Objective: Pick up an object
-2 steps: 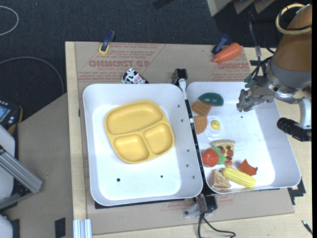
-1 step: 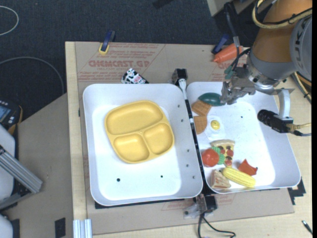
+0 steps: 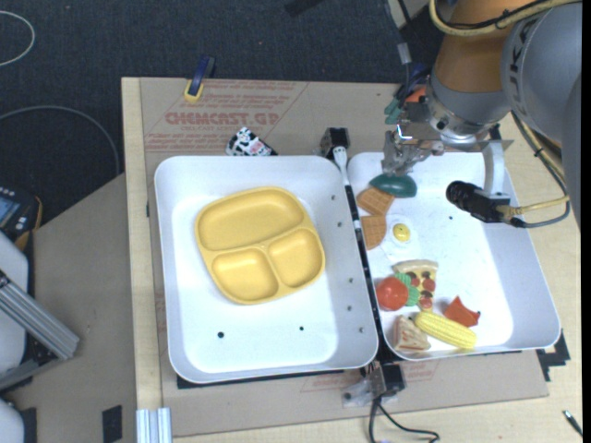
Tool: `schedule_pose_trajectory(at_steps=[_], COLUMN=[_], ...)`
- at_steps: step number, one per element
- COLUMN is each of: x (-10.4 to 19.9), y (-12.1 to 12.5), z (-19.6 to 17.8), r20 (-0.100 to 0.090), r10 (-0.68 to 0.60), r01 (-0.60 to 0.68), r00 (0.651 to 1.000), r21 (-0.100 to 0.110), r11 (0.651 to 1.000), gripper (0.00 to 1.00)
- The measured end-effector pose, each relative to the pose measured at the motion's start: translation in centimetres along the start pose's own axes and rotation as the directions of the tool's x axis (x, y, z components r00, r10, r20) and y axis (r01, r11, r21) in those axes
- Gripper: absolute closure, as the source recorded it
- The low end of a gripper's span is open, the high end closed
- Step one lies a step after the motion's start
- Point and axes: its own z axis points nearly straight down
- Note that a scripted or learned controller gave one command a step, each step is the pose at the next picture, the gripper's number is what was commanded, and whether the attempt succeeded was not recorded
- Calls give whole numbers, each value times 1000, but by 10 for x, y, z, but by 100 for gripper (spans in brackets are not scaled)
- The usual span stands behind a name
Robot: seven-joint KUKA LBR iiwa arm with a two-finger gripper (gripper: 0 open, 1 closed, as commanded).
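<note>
Two white bins (image 3: pixel 175 247) sit on a cardboard-covered bench (image 3: pixel 148 127) (dark carpet (image 3: pixel 92 26) behind).

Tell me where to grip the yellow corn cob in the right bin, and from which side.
Grip the corn cob across its middle, coming straight down. It lies flat and long, angled along the bin's near wall; the fingers should straddle its narrow width, clear of the red piece beside it.

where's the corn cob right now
In the camera view the corn cob lies near the front edge of the right bin, between the sandwich piece and the red pepper piece, just below the tomato.
</note>
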Motion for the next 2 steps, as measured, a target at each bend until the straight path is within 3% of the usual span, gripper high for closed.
schedule_pose_trajectory(at_steps=[1,2], x=[55,63], y=[27,37], z=[3,6], r20=[0,2], r10=[0,5], r01=[0,-5], r00=[1000,1000], r21=[0,1], r11=[1000,1000], gripper=[100,100])
